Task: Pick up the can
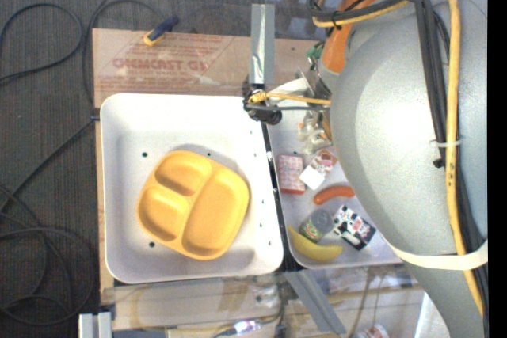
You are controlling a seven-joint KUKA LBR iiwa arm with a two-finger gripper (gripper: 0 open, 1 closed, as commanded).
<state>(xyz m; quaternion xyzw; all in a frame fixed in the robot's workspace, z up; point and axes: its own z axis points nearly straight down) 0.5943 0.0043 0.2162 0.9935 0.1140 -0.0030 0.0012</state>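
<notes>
Low in the right bin (295,251) | can (321,222) lies just above banana (314,247), beside the sausage (334,193) | gripper (315,125) near the bin's top edge, can toward the bottom | finger state: cannot tell

The tray (194,204) is yellow-orange in a white bin (119,138). In the other bin lie a yellow banana (314,248), a red sausage (333,193), a green-topped can (319,223) and a black-and-white carton (352,226). The arm (404,138) is grey with an orange band (352,12).

Glossy yellow plastic tray (194,204) lies in a smooth, matt white bin (119,138).
</notes>
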